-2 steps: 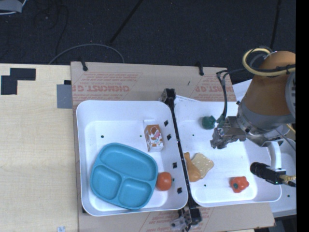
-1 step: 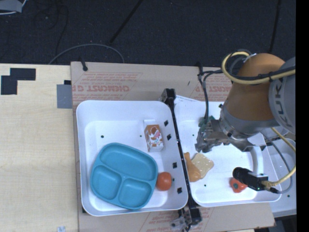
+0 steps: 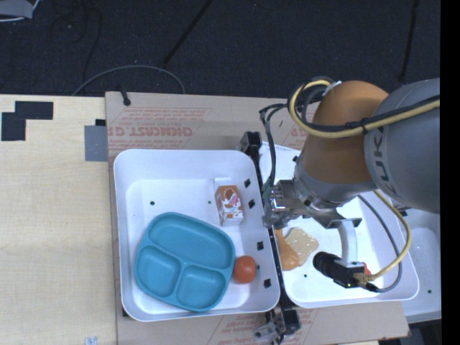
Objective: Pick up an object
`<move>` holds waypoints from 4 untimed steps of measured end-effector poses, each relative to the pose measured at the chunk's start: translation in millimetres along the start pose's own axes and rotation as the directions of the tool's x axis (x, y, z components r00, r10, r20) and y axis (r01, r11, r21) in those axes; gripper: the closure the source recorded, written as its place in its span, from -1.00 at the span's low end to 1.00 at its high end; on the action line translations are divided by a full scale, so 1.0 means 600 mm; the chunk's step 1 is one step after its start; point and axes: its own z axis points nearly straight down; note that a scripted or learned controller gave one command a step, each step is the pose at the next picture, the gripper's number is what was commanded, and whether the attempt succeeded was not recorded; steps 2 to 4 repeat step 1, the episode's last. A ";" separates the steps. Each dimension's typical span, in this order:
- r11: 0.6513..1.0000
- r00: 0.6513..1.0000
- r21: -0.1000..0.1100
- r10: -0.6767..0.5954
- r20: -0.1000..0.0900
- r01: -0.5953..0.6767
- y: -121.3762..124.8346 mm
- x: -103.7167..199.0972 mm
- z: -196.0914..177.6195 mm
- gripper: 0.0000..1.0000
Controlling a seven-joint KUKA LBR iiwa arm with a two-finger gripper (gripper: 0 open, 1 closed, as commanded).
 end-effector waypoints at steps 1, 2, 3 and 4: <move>1.000 1.000 0.001 0.001 0.000 -0.001 -0.013 0.082 0.001 1.00; 1.000 1.000 0.001 0.001 0.000 -0.001 -0.013 0.082 0.001 1.00; 1.000 1.000 0.001 0.001 0.000 -0.001 -0.013 0.082 0.001 1.00; 1.000 1.000 0.001 0.001 0.000 -0.001 -0.013 0.082 0.001 1.00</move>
